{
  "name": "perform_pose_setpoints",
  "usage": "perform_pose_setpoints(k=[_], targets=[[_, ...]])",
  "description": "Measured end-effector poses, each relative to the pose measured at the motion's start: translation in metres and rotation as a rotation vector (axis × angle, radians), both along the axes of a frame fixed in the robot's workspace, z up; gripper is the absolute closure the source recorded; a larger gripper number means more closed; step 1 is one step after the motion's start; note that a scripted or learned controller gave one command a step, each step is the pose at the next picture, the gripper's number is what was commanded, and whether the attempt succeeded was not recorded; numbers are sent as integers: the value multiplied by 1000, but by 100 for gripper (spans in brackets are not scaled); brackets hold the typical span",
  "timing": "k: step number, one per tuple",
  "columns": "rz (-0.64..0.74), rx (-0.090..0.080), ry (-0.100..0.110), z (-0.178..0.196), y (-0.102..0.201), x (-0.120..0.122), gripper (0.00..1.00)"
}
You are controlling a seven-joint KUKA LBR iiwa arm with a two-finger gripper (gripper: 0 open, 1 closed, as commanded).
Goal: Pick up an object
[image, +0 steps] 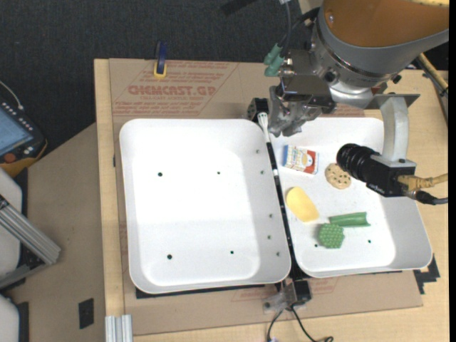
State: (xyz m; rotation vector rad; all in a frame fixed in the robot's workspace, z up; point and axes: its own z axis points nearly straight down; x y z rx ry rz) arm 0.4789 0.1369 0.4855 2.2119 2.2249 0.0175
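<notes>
From where I stand, nothing is picked yet: the gripper [285, 123] hangs over the right white plastic bin's [399, 258] far corner; whether its pincer is wide or narrow I cannot tell. The yellow lemon-shaped toy [302, 204], small white carton [300, 159], round biscuit [338, 176] and green broccoli toy [332, 234] all lie on the bin floor.

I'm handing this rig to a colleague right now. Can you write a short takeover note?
Gripper: above the right bin's far left corner, nothing seen between its fingers.
Right bin holds a small carton, a cookie, a yellow piece and a green broccoli-like toy.
Left bin: next to it.
Done: no pick yet.
Left: grasp and lift one object.
</notes>
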Motion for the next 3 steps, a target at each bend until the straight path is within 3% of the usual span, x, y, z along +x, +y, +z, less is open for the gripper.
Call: perform_pose_setpoints(k=[1,2,3], targets=[[-12,-7,18,-59,-46,0,100],[-8,-5,8,-48,-58,1,100],[-8,-7,18,-106,-66,8,100]])
